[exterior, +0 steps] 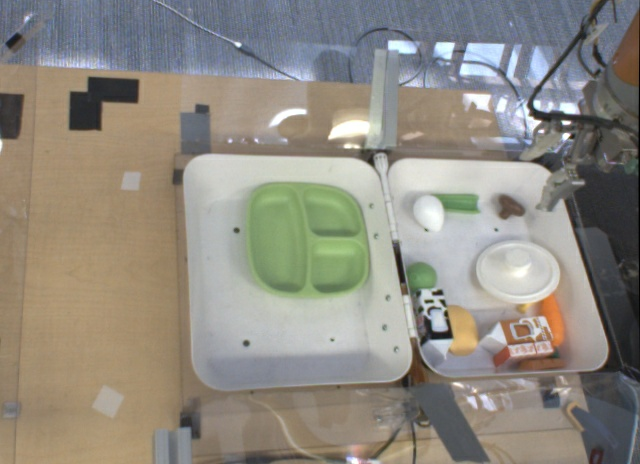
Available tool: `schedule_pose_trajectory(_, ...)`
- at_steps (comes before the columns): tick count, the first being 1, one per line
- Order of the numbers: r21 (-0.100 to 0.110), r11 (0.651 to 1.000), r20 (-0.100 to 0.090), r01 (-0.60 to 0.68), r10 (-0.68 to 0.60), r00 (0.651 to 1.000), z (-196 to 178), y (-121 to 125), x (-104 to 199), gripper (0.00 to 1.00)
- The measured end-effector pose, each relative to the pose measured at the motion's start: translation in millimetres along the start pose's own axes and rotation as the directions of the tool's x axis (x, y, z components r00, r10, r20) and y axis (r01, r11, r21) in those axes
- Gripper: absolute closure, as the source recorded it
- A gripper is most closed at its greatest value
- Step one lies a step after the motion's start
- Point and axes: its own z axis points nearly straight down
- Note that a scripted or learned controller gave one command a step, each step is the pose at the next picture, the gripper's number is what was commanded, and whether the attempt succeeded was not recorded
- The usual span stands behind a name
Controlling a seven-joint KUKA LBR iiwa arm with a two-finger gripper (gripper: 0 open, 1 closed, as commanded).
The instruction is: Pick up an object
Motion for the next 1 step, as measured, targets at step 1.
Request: schedule_pose_trajectory(1,-0.008,0.995,-0.009,0.1,-0.1,0.995,104.7,98.3,-16.5,0.0)
